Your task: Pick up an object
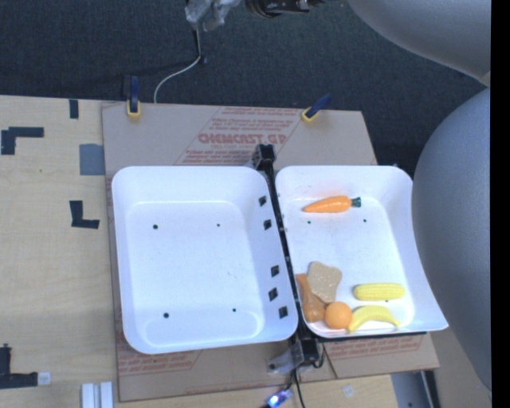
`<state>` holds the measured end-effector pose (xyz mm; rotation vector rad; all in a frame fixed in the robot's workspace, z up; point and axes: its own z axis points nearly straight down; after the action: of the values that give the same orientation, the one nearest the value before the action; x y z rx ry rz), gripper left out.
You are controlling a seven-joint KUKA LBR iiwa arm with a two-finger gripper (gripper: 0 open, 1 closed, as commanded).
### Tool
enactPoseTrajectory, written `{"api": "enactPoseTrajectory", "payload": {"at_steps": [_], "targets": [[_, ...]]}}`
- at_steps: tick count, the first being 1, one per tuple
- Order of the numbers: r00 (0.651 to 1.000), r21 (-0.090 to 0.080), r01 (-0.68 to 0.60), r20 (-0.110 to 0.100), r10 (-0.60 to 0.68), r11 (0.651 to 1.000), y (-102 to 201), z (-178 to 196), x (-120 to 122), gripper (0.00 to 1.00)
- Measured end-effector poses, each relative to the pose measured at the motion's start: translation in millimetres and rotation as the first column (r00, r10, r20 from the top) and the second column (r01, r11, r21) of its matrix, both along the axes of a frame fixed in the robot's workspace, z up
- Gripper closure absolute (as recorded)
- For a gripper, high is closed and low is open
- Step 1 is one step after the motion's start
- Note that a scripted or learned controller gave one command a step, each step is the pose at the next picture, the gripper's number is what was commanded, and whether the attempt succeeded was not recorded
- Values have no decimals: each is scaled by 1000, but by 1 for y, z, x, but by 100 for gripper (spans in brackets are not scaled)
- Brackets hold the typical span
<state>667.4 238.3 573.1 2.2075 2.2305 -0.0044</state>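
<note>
**Toy food in the right bin, arm high at the top edge**

Two shallow white plastic bins side by side on a brown cardboard sheet (239, 135), clamped at its far edge by two small blue-and-yellow clips (132, 102). Left white bin (119, 239) showing only four small dark dots on its floor. Right white bin (405, 239) holding all the toy pieces.

Near the far wall of the right bin: an orange plastic carrot with a green tip (328, 205), lying crosswise, well apart from the rest.

Clustered at the near end: a tan slice-of-bread toy (324, 279), resting partly on an orange-brown elongated piece (307, 296) beside the dividing wall. Just in front, a round orange ball-shaped fruit (338, 315), touching a yellow plastic banana (373, 319) at the near rim. Just beyond the banana, a yellow corn cob (378, 292), lying crosswise.

Grey robot arm (430, 32) blurred and large along the right side and upper right corner. Dark two-finger gripper (275, 6) cut off by the top edge, far from both bins, over the dark floor; open or closed, impossible to tell. Nothing seen held.
</note>
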Motion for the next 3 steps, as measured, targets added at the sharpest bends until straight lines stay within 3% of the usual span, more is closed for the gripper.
{"api": "enactPoseTrajectory", "payload": {"at_steps": [3], "targets": [[1000,6,2,26,-2,1000,4,29,2,100]]}}
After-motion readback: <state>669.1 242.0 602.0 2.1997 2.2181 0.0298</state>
